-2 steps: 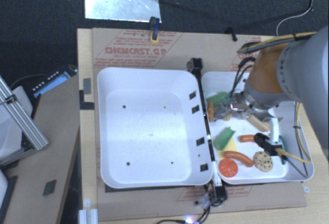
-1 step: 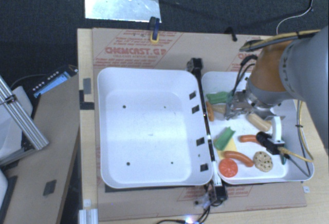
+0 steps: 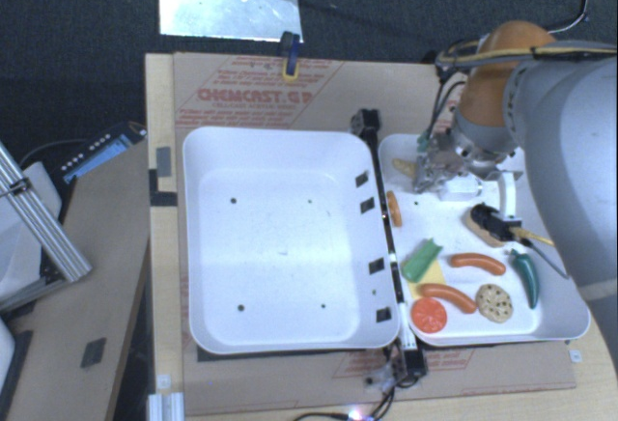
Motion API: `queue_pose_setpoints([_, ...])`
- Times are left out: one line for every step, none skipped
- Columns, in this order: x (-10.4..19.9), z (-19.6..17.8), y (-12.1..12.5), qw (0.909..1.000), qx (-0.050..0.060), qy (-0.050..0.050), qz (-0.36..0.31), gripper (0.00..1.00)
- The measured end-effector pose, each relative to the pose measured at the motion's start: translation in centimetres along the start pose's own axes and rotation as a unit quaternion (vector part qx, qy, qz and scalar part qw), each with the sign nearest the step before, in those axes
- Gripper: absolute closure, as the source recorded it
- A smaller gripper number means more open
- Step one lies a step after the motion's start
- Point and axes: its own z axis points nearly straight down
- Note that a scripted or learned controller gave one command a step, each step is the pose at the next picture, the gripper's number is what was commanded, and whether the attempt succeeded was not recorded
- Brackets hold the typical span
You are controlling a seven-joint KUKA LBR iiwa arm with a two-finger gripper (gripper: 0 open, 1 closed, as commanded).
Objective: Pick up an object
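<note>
Reaching into the right bin [image 3: 555, 318], your gripper [image 3: 432, 176] hangs low near its far-left corner, grip state unreadable, so settle squarely over one toy, perhaps the nearby orange piece [image 3: 394, 209], before closing.

The broad grey KUKA arm [image 3: 565, 134] reaches in from the right, its orange band [image 3: 494, 71] sitting just above the wrist. Below that band the wrist points steeply downward, ending in the metal two-finger gripper [image 3: 432, 180], which hangs low at the arm's leftmost tip.
</note>
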Motion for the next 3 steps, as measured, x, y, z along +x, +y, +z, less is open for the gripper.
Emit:
queue_pose_setpoints([-1.0, -16.9, 0.9, 0.9998, -0.022, -0.003, 0.0, 1.0])
queue_pose_setpoints([5.3, -30.2, 0.4, 0.9998, -0.021, -0.001, -0.003, 1.0])
queue_pose_setpoints([9.9, -31.3, 0.3, 0.9999, -0.014, -0.001, -0.001, 1.0])
